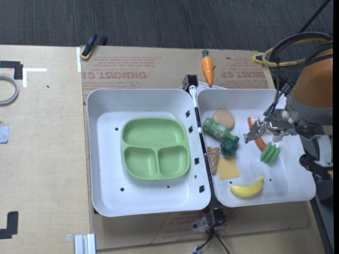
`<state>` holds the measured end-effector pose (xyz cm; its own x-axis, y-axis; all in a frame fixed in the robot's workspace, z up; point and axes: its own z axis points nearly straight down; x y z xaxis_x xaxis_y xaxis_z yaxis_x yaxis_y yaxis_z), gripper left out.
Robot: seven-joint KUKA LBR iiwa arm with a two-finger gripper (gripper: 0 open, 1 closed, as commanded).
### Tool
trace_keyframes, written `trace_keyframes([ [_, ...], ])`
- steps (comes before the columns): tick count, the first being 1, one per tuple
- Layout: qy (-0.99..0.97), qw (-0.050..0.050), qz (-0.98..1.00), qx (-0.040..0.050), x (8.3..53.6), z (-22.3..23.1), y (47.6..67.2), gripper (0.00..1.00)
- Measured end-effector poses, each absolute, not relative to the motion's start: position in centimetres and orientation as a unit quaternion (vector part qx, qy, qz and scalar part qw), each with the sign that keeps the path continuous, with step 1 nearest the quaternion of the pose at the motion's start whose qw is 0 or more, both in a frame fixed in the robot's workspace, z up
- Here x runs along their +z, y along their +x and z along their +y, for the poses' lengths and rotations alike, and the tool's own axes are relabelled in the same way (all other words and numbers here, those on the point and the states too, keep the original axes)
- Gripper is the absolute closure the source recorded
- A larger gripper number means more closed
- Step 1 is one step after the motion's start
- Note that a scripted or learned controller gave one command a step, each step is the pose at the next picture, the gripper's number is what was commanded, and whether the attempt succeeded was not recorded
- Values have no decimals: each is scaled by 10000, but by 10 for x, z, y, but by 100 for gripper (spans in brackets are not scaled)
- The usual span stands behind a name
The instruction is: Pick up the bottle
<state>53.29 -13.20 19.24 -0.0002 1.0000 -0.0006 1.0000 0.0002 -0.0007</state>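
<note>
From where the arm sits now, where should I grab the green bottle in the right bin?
Probably across the middle of the green bottle, coming straight down. It lies on its side, slanted, cap end toward the cheese slice, so close the end effector across its narrow width. The round bun crowds its upper side; stay off that.

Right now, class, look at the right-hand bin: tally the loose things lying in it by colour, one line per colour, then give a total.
Green: 2, the bottle and the ridged green piece
Yellow: 2, the banana and the cheese slice
Tan or brown: 2, the round bun and the cracker
Orange-red: 1, the thin stick
Total: 7
</note>
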Motion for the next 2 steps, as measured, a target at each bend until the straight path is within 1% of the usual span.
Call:
trace_keyframes([
  [1, -7074, -4, -7068, 6, 202, -132, 533, 100],
  [2, -6371, 0, -7708, 2, 218, -189, 478, 100],
])
